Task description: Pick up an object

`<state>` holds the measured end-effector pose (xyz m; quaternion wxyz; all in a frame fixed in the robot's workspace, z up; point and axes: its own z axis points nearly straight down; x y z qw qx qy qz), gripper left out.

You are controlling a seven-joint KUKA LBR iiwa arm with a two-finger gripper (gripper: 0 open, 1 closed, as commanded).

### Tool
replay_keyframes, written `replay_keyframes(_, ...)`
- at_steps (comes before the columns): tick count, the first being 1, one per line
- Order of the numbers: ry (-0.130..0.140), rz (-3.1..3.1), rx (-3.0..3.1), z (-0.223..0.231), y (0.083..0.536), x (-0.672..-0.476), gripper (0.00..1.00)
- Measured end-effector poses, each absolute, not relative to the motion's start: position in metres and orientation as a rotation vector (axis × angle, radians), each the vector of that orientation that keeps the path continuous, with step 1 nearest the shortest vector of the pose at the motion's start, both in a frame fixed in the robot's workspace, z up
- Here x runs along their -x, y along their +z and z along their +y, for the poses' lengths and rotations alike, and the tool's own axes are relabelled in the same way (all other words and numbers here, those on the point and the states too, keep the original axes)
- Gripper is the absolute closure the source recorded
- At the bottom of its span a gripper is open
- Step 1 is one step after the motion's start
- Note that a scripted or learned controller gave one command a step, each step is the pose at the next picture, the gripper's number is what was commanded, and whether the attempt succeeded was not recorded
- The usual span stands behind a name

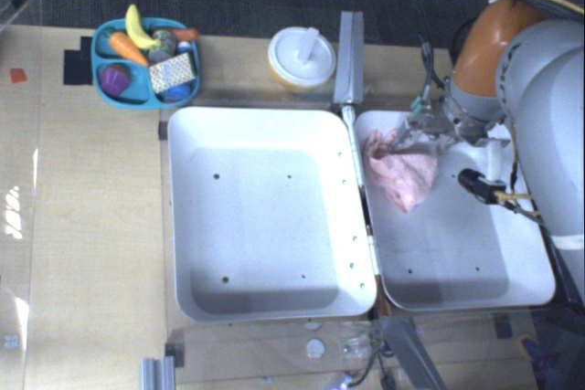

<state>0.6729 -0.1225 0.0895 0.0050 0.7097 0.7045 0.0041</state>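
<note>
The pink crumpled cloth (402, 174) lies in the right bin (475, 279), near its far-left corner. The gripper (422, 129) sits at the cloth's far edge; how its fingers stand, I cannot tell.

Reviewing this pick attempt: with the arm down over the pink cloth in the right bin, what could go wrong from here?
1. The pink cloth is limp and crumpled, so the gripper, at its upper edge, may pinch only a fold that slips free on lifting.
2. The cloth lies close to the right bin's left wall by the divider; a drag could snag it there.
</note>
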Motion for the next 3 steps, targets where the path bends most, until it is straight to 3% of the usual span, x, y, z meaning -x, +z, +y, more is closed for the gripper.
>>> replay_keyframes(1,0.014,2.352,-2.061,-0.146,0.091,-0.619,0.0)
replay_keyframes(2,0.018,2.309,-2.112,-0.085,0.091,-0.645,0.0)
replay_keyframes(3,0.015,2.277,-2.144,-0.12,0.091,-0.572,0.0)
